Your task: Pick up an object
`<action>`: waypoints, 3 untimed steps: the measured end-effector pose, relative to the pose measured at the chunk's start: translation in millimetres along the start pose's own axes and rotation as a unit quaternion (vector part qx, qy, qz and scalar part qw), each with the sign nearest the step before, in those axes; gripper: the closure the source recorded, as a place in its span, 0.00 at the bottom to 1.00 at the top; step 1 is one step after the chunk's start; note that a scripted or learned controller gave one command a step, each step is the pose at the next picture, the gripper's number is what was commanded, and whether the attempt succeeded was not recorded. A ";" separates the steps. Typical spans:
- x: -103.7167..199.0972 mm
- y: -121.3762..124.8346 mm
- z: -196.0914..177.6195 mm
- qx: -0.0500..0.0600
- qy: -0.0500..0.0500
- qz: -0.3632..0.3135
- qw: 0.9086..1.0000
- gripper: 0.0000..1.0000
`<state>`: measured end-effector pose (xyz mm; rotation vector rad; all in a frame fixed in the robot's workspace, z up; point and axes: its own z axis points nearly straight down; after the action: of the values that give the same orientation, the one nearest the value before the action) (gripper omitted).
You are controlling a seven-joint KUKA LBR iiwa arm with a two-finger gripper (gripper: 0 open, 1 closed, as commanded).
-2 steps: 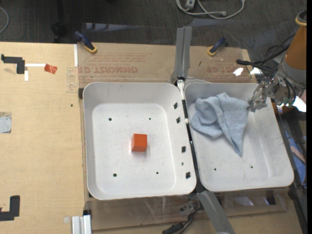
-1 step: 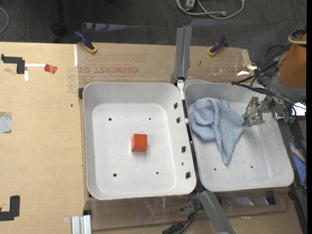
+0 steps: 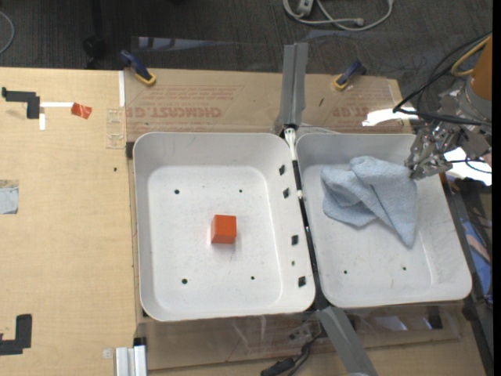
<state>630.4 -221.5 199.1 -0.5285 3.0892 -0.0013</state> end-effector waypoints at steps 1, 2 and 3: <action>-28.2 -9.8 11.3 -0.001 0.000 -0.125 0.992 1.00; -28.6 -9.4 -13.6 -0.001 0.000 -0.330 0.944 1.00; -26.9 -8.6 52.9 -0.002 0.000 -0.477 0.879 1.00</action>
<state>659.0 -220.6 146.4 -1.9389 2.4646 0.0008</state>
